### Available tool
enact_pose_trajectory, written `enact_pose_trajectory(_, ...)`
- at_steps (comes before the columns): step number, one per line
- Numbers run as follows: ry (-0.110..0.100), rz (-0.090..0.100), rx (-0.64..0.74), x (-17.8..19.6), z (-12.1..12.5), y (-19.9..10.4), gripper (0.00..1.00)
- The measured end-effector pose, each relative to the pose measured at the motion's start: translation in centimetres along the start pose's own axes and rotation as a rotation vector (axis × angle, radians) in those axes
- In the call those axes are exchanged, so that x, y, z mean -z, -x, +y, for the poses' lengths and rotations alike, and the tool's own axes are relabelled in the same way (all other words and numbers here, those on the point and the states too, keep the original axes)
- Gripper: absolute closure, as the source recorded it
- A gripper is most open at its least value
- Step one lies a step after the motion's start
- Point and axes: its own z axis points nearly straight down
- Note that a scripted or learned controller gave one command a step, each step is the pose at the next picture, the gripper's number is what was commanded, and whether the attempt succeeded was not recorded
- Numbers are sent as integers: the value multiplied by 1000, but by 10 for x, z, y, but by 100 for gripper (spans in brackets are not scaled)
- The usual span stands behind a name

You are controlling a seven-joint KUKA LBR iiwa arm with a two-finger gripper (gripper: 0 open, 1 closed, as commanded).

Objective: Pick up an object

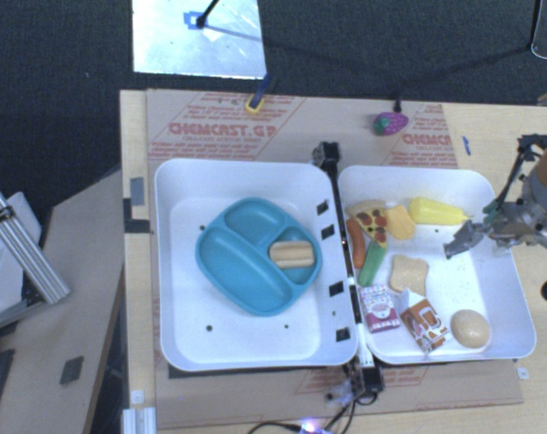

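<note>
Right now the hand (456, 244) hangs over the right bin (504, 274), toward its 3 o'clock rim, with nothing between its tips that I can see; whether it is spread or closed is too blurred to tell. No object is lifted yet, so the step in hand looks like choosing a target and coming down on it.

Candidates lie at the hand's 9 and 7 o'clock: the yellow corn piece (436, 212) near the bin's far wall, the slice of bread (407, 274) in the middle, and the egg (470, 328) toward the near right corner. The pizza slice (369, 219), carrot (354, 239) and green pod (372, 262) crowd the left wall, touching one another, so they are poor picks.

The bread or the egg, each standing fairly apart, would give the cleanest grip. Best to centre over one, descend straight and close across its narrow side. The egg may roll; the small cartons (424, 322) lie just beside it.
</note>
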Motion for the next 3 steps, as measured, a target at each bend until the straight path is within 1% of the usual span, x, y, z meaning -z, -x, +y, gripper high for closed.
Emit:
enact_pose_trajectory(1,12,-3,4,7,3,0,0)
enact_pose_trajectory(2,12,-3,3,-36,6,-7,0)
enact_pose_trajectory(3,9,-2,2,-98,3,-8,0)
